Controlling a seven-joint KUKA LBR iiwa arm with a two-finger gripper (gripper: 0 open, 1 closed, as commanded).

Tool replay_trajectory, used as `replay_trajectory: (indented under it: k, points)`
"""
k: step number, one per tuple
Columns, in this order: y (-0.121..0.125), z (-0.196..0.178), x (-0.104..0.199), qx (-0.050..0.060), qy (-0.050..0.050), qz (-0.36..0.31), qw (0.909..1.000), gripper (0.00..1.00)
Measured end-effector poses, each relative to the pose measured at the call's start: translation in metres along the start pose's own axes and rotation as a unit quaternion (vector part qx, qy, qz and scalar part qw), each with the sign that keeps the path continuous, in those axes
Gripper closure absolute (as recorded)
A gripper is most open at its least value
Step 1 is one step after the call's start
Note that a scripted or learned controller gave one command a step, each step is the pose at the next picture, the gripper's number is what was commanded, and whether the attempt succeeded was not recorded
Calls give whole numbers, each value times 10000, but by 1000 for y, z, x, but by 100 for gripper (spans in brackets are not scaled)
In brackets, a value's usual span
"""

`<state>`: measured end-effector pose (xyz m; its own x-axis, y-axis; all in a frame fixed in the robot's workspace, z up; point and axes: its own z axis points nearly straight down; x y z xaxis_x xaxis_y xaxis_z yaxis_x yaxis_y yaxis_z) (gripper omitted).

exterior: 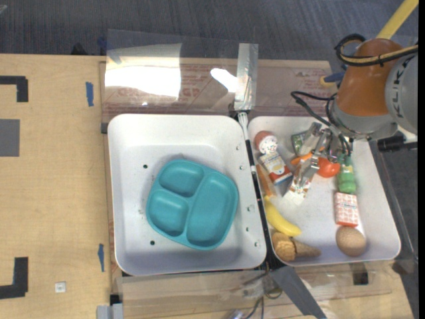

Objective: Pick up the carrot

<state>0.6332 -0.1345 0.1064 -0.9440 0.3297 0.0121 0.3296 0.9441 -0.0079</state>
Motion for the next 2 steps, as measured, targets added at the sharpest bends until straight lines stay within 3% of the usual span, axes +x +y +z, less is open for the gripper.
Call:
replay_trajectory:
  k: [2]
  points:
    - [1,0,-3,8,44,610,9981,0]
